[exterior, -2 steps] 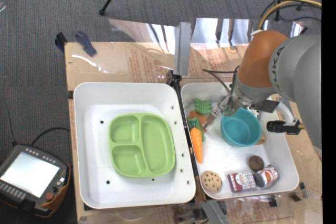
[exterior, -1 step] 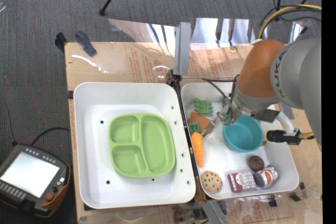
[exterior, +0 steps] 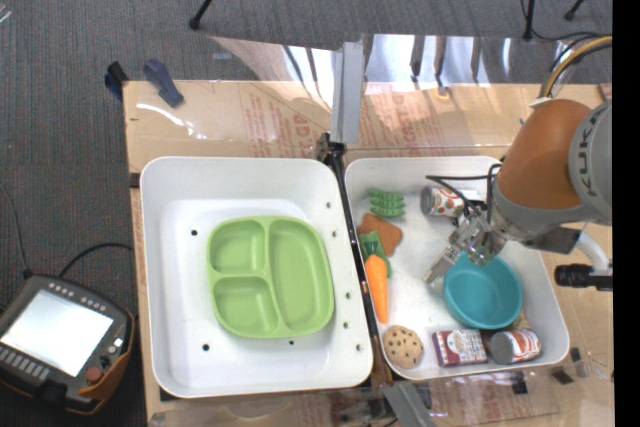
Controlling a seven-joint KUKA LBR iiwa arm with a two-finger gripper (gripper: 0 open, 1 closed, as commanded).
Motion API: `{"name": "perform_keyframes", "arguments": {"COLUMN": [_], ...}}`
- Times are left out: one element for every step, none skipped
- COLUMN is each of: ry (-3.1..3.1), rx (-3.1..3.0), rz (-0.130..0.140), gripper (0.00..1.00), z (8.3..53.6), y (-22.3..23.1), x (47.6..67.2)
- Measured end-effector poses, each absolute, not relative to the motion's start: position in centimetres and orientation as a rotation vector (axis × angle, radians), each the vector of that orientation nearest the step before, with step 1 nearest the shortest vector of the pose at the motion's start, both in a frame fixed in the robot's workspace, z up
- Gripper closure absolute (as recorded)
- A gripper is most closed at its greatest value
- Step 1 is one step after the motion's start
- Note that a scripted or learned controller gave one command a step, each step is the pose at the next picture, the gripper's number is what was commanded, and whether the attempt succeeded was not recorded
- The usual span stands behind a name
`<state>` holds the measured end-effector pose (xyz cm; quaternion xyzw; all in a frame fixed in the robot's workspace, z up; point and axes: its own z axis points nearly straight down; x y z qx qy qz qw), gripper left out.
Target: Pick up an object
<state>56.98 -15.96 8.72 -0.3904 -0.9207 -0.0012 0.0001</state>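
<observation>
- Nearest the camera, along the front wall of the right bin (exterior: 556,315), lie a cookie (exterior: 404,345), a small red packet (exterior: 459,347) and a can on its side (exterior: 514,345).
- Just behind them sits a teal bowl (exterior: 484,295), upright.
- At the bowl's rear-left rim hangs the gripper (exterior: 447,267); its fingers appear slightly apart, with nothing visible between them. One fingertip seems to touch or nearly touch the rim; contact cannot be confirmed.
- Left of the gripper, a toy carrot (exterior: 376,283) lies along the bin's left wall, with a brown piece (exterior: 382,231) and a green ridged piece (exterior: 387,204) farther back.
- Behind the gripper, a second small can (exterior: 442,202) lies on its side.
- In the left bin (exterior: 160,215), a green divided plate (exterior: 270,275) rests flat.
- Likely target: the bowl, directly beside the fingers on their right.
- Risk: the rim is thin and curved, so closing off-centre could tip or slide the bowl toward the packet and can, leaving nothing held.
</observation>
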Motion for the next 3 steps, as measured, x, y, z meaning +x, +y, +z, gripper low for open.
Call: {"name": "perform_keyframes", "arguments": {"ry": [-2.798, -2.790, -2.829], "rx": [-1.435, -1.466, -1.360], "rz": [-0.013, -0.019, -0.005], "gripper": [0.00, 0.00, 0.00], "z": [9.0, 9.0, 8.6], "y": [-20.0, -20.4, -14.0], "x": [49.2, 48.5, 54.2]}}
